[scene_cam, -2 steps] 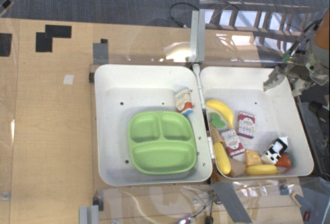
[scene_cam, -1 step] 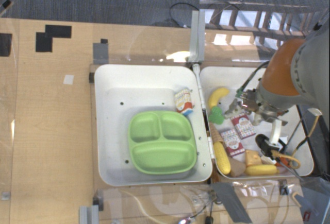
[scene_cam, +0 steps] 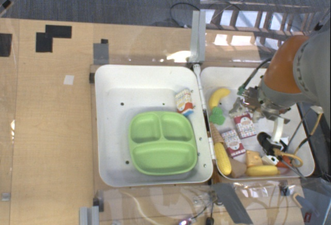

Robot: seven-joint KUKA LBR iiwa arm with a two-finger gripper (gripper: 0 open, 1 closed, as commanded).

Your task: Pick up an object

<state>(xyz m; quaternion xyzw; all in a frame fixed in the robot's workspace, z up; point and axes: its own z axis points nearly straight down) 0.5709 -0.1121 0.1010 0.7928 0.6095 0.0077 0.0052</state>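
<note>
No object is lifted yet. The likeliest candidate, as a judgement, is a small red-and-white carton lying flat on the floor of the right bin, near its middle. The gripper hangs just above and behind this carton, under the grey arm with its orange band that reaches in from the right. Nothing is visible in its grasp, and I cannot tell whether it is open or closed.

A second red-and-white carton lies just beside the first, nearer the front. To their left are a banana, a small green toy and a corn cob along the bin's left wall. A cheese wedge and a long yellow item sit at the front.

The left bin holds a green divided plate and a small packet by its right wall.

The approach seems made; closing on something and lifting it clear remain.
</note>
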